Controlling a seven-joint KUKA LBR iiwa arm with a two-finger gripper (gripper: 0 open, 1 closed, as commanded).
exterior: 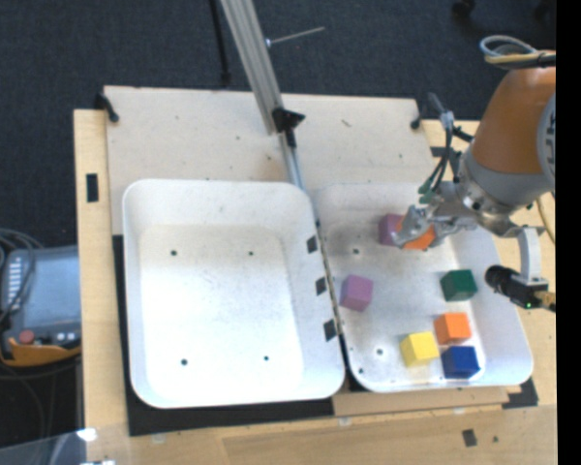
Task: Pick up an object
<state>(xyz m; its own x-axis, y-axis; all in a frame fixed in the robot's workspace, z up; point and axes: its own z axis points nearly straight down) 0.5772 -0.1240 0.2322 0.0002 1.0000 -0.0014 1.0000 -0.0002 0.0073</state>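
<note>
The gripper [418, 232] is down in the right bin [508, 376], at an orange block [421, 241] beside a pink one [391, 228]; its grip I can't tell. Looks like the grasp; next, lift straight up.

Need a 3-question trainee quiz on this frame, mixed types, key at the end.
1. True or false: every block lies in the right bin.
2. Which block is nearest the divider between the bins? A) yellow block B) purple block C) green block
3. Fill in: the orange block sits just above the ____ block in the picture.

Key: 1 true. 2 B. 3 blue. Extra note: the end effector is low over the pink block at the right bin's far side.
</note>
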